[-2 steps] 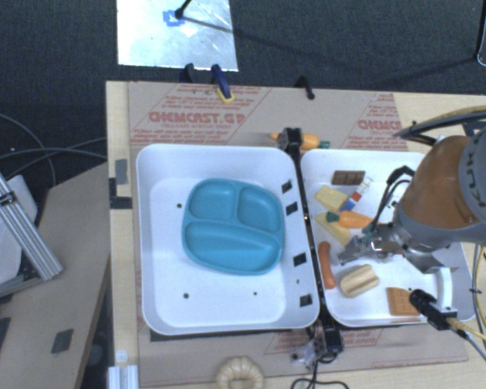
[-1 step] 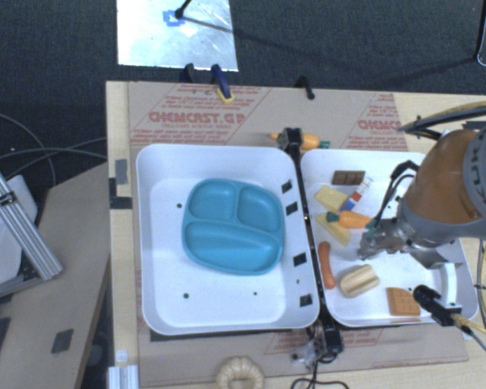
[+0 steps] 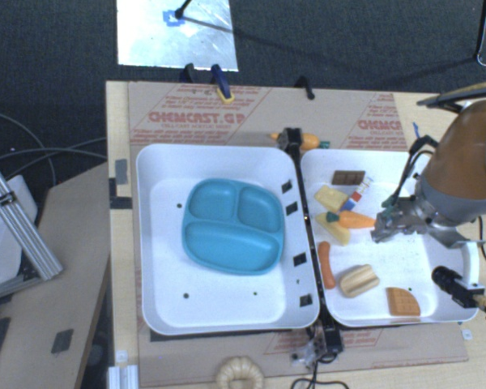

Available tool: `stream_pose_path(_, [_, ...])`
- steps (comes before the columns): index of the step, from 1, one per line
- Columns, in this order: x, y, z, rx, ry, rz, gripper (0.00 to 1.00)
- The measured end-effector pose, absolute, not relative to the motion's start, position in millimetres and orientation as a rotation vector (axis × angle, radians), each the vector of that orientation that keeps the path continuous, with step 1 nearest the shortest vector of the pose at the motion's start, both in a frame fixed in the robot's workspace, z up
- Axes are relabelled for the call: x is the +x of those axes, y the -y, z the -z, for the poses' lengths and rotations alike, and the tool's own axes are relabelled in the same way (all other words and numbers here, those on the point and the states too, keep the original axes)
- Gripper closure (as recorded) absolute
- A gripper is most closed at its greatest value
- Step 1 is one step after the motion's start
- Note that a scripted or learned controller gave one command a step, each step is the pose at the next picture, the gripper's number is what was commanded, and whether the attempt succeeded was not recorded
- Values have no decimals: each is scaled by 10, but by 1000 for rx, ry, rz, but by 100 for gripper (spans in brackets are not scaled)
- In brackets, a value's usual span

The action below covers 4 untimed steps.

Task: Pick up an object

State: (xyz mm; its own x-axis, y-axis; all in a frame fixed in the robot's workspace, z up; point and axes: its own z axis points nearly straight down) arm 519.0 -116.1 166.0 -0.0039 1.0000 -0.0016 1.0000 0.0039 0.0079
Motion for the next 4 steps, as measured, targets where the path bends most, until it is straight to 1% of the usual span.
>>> stream_pose_path(1, [5210,1163,-2200,2212,-2222,-7,100])
stream_pose_path(2, [5231,585,-2142,2211,-2233,-4,100])
stream_pose_path(3, [5342,42,-2324,2209,-2233,-6,100])
stream_pose_path(4, [5363,-9,-2302,2214,-2227,-2,100])
